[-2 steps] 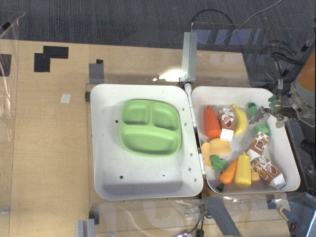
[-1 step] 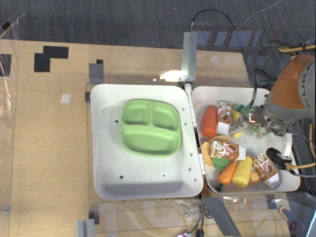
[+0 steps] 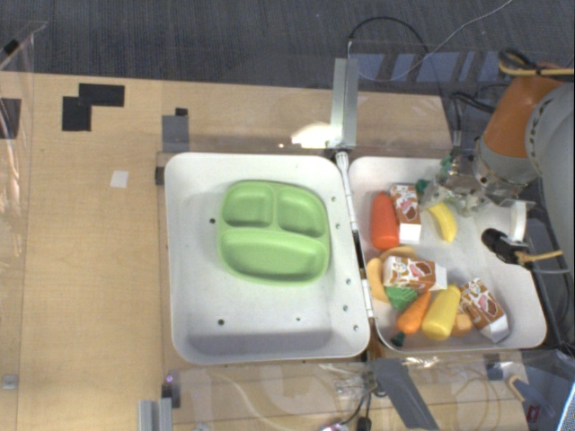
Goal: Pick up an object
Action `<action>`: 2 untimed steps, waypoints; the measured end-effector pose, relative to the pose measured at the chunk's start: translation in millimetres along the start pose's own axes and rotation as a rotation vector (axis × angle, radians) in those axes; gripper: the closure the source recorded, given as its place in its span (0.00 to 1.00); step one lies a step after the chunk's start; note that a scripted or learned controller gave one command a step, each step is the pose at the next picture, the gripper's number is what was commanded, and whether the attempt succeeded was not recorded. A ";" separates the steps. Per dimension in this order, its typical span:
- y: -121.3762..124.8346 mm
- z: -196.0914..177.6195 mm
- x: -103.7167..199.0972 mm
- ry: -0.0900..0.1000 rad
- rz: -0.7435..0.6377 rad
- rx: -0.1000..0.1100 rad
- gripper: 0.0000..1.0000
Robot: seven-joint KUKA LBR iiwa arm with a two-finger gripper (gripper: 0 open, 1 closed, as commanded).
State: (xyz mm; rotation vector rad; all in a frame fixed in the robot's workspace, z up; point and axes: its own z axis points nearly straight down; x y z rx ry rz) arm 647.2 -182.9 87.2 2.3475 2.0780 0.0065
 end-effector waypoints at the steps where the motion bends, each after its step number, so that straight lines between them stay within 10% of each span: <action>1: 2.6 -13.5 1.9 -0.002 -0.009 -0.006 1.00; 2: 1.4 -132.2 78.7 0.001 -0.182 -0.001 1.00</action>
